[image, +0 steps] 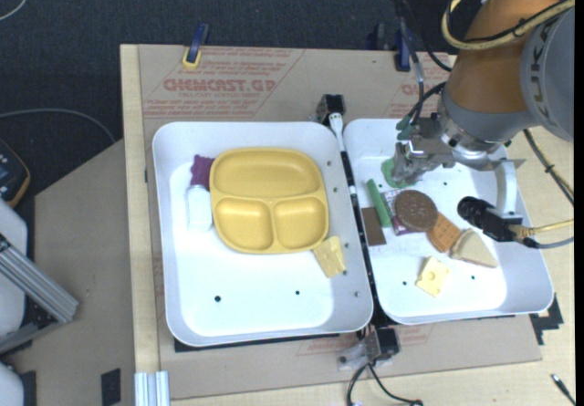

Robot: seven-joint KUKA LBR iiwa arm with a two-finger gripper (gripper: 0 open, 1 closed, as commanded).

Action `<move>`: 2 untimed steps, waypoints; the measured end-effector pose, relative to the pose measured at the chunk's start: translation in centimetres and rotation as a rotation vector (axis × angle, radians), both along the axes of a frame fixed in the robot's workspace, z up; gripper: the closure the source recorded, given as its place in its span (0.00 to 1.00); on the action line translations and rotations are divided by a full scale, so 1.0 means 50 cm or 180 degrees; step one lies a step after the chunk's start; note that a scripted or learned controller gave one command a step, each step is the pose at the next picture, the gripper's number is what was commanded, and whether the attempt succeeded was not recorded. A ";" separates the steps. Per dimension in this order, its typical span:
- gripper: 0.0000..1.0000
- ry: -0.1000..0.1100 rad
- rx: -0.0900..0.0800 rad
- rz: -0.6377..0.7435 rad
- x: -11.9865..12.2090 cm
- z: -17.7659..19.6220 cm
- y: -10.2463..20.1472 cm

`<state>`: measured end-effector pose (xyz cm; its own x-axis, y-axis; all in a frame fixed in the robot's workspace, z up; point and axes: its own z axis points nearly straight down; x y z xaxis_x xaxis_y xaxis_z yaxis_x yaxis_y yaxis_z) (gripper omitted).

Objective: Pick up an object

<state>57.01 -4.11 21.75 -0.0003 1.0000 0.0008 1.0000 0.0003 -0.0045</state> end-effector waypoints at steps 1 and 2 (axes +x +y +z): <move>1.00 -0.0022 -0.0005 -0.0004 0.013 0.014 -0.019; 1.00 -0.0003 -0.0001 -0.0003 -0.007 -0.006 -0.018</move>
